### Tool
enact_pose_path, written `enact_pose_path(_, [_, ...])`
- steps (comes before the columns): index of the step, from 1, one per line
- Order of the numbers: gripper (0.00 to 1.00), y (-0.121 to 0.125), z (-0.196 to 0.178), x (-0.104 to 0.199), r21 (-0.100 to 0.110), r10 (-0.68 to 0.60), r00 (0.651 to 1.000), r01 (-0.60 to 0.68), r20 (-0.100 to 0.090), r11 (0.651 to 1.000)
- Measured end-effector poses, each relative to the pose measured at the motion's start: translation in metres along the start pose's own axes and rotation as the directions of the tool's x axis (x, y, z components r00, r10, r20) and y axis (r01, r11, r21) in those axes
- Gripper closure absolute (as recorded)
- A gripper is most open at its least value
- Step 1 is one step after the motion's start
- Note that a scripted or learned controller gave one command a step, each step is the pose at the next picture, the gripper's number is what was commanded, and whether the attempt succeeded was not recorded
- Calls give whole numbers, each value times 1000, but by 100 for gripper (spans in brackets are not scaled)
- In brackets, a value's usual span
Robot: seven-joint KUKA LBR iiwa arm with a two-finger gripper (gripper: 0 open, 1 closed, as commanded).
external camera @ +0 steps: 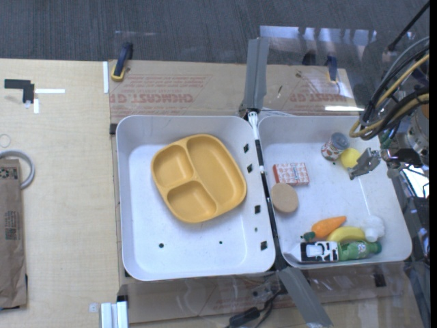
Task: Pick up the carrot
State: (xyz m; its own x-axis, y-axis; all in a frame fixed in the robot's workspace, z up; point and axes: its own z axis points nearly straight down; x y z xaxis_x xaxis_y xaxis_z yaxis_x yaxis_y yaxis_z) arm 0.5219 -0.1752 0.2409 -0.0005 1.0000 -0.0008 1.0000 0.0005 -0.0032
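Nearest to you, along the bottom wall of the right white bin (403, 214), lies one green plastic bottle with a black and white label (340, 251), flat on its side. Just above it you can see one yellow banana (347, 235), and at the banana's right end one small fluffy white ball (373, 228).

The one orange carrot with a green top (326, 226) lies just above the banana's left end, touching it or almost. Its green end points left and down. There is bare bin floor above the carrot and to its left, so that side has room to come in. Below and to the right it is crowded.

Further up you have one flat round tan disc (285, 198), one small red and white box (291, 174), one little grey and red can (334, 146) and one yellow lemon (350, 158), tight against the can.

The grey two-finger gripper (364, 164) sits just right of the lemon, well apart from the carrot. You cannot tell if its jaws are apart or together; nothing shows between them.

The left white bin (136, 251) holds one yellow plastic plate with three sections (198, 178), with open floor all around it.
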Motion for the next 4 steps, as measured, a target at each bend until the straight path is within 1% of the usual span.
enact_pose_path(1, [0, -45, 69, 8, 0, -191, 982, 191, -1, 982])
enact_pose_path(2, [0, -44, 150, 57, -1, -224, 975, 224, 0, 975])
enact_pose_path(3, [0, -40, 147, 16, -11, -638, 770, 638, 12, 770])
enact_pose_path(4, [0, -28, 72, -32, -3, -520, 854, 520, 2, 854])
